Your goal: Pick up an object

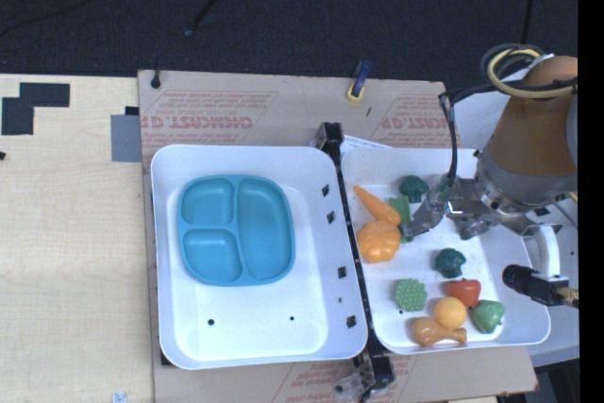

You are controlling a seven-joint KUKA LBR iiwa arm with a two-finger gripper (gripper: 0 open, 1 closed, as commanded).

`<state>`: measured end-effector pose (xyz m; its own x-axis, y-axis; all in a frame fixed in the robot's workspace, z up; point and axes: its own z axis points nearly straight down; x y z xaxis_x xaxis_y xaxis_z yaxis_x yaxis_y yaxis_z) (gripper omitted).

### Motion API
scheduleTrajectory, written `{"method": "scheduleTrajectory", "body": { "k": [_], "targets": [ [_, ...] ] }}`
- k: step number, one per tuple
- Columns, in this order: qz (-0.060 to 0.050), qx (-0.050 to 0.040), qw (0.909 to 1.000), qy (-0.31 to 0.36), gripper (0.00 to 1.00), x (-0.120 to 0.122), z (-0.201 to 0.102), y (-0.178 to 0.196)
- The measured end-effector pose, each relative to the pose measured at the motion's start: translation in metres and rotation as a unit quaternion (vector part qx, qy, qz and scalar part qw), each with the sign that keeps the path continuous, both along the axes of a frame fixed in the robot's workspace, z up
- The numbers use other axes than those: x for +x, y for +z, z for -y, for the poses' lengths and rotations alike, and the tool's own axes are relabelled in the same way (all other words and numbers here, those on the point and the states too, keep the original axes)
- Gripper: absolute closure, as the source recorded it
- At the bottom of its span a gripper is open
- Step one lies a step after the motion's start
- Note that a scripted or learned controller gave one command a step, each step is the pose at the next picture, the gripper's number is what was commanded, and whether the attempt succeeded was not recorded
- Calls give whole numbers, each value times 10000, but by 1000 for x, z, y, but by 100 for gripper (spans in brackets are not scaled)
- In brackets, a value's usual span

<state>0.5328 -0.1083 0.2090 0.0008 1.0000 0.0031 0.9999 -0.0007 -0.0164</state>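
Gripper [422, 217] hung low in the right bin [514, 335], opening impossible to tell, nothing visibly held, with the orange carrot [375, 202] just beside it at about 9 o'clock, long axis running 10-to-4 toward it.

Blue divided plate [235, 230] in left white bin [179, 326], cardboard sheet [245, 113] beneath.

The gripper [422, 218] is too small and blurred to show its finger spacing, it partly hides a green item [401, 207] beneath it, and the arm [533, 142] is cut off at the right.
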Motion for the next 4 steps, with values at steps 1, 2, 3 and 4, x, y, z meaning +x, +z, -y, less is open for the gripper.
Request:
{"method": "scheduleTrajectory", "body": {
  "k": [1, 2, 3, 4],
  "targets": [
    [52, -7, 10000, 9, 0, 2, 0, 6],
    [29, -5, 10000, 5, 0, 4, 9, -51],
    [33, -5, 10000, 6, 0, 3, 15, -99],
    [49, -7, 10000, 8, 0, 3, 13, -124]
  ]
}}
